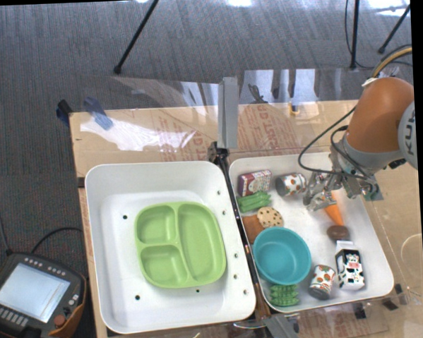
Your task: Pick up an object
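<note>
My gripper point(321, 194) hangs low over the back right part of the right bin point(377, 262), under the orange band of the arm point(382, 117). An orange carrot point(333, 213) lies just below it, touching or nearly touching the gripper's tip. A small spotted can point(291, 184) lies just to the left of the gripper. A brown oval piece point(338, 232) sits in front of the carrot. I cannot make out whether anything is held.
The right bin also holds a teal bowl point(281, 256), a dark red carton point(254, 182), green beans point(254, 201), a cookie point(270, 217), a milk carton point(350, 269) and a patterned cup point(321, 280). A green divided plate point(180, 244) lies in the left bin point(107, 205).
</note>
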You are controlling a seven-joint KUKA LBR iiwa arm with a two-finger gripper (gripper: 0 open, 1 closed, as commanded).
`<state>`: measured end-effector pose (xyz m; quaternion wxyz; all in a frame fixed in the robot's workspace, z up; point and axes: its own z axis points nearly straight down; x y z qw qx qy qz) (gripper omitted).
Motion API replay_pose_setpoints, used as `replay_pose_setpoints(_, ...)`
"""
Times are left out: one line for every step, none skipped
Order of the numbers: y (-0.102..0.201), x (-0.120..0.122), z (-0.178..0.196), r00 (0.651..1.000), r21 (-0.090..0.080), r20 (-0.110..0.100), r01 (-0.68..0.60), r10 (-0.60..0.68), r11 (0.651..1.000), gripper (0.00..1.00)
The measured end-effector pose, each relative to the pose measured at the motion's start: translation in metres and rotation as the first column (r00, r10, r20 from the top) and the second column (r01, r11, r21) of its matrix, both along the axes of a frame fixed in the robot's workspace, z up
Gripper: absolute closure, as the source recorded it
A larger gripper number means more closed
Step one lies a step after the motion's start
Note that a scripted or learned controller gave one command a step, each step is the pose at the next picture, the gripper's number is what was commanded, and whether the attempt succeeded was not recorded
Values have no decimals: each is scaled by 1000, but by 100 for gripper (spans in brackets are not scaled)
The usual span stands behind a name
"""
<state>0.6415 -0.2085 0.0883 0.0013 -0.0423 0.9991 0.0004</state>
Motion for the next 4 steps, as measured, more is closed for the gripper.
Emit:
replay_pose_setpoints(-4,-142,-2,999,2,-5,-42,42,999,100)
replay_pose_setpoints(20,-141,-2,994,2,-5,114,-114,994,100)
replay_pose_setpoints(15,-100,-1,984,1,-2,180,-180,984,100)
replay_pose_setpoints(15,-91,-1,937,1,-2,349,-349,937,100)
